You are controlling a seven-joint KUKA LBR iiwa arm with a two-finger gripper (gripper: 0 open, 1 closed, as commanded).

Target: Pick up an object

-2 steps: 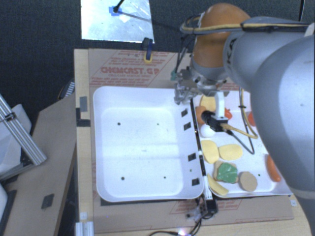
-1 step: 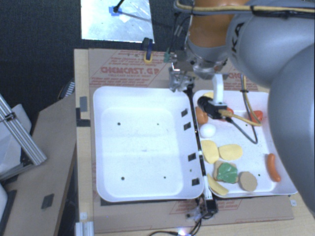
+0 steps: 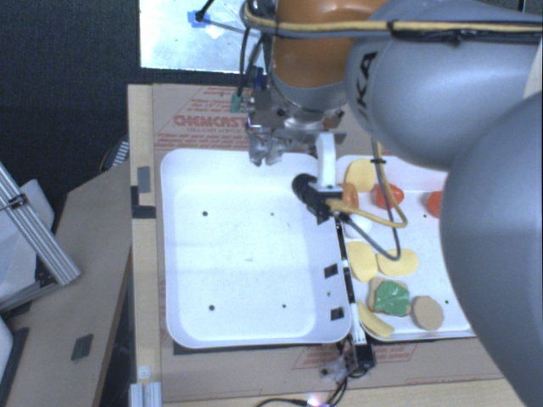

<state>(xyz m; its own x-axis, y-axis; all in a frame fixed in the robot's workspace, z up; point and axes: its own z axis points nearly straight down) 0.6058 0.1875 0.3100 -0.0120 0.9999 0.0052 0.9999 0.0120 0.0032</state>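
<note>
at the far left, a metal rail (image 3: 34,236) runs at a slant beside the tabletop (image 3: 93,227), whose brown surface carries a few small dark patches. next comes a sheet of cardboard (image 3: 199,121) with red print, lying under both bins. the left bin (image 3: 182,253) is white and shallow, with small dark dots on its floor. over that bin's far rim hangs the hand (image 3: 265,155), grey metal with its tips pointing down, just above the rim; i cannot tell how far it is open, and nothing is seen between its tips. above it sits the orange band (image 3: 327,24) of the arm (image 3: 441,83), whose grey bulk covers much of the upper right. a black part (image 3: 307,189) with a white bracket hangs just right of the hand, above the seam between the bins, and a yellow cable (image 3: 377,220) loops from it over the right bin. the right bin (image 3: 424,333) holds the objects, all well apart from the hand: a yellow piece (image 3: 361,176) near the far edge, a red piece (image 3: 389,195) just beside it, an orange piece (image 3: 434,202) partly hidden by the arm, two more yellow pieces (image 3: 365,261) in the middle, a green piece (image 3: 391,297) near the front, a tan round piece (image 3: 428,313) touching it on the right, and a yellow strip (image 3: 375,322) at the front edge.
</note>
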